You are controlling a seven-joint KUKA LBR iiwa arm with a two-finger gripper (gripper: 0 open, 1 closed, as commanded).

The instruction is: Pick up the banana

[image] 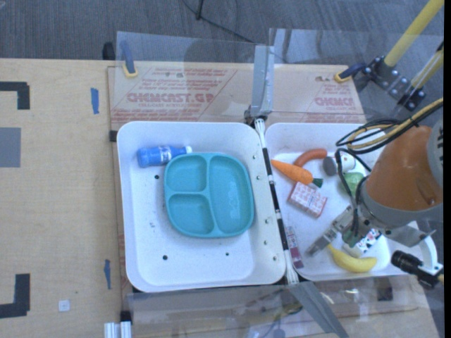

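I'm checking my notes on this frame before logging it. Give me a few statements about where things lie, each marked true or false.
1. The banana lies in the right bin. True.
2. The teal plate sits in the right bin. False: it is in the left bin.
3. The blue bottle lies on its side beside the plate's upper left edge. True.
4. The carrot lies in the left bin. False: it is in the right bin, near the divider.
5. The banana is at the bin's far edge. False: it is at the near edge, below the arm.
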